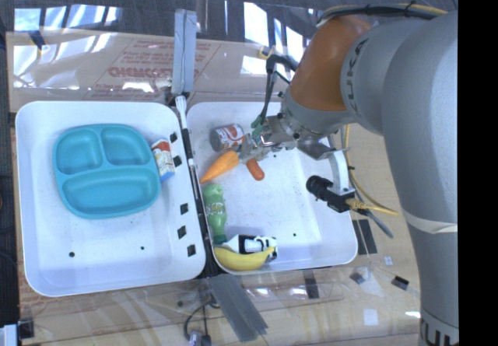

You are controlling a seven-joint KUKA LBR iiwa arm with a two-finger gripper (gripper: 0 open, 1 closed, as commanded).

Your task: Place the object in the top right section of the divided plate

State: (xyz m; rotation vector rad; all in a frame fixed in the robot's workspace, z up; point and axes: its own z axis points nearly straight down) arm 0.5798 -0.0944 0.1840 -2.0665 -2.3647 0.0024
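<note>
From the camera view, we are seeing the gripper point(261, 142) mostly hiding under the arm; we cannot tell its state. One orange carrot point(219, 166) is lying just beside it, well apart from the one divided plate point(105, 169).

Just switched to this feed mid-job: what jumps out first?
The big grey arm with its orange band reaches in from the right, its gripper low over the right bin near a can and a carrot. In the left bin lies the blue divided plate, nothing in its sections. A banana lies at the right bin's near edge.
</note>
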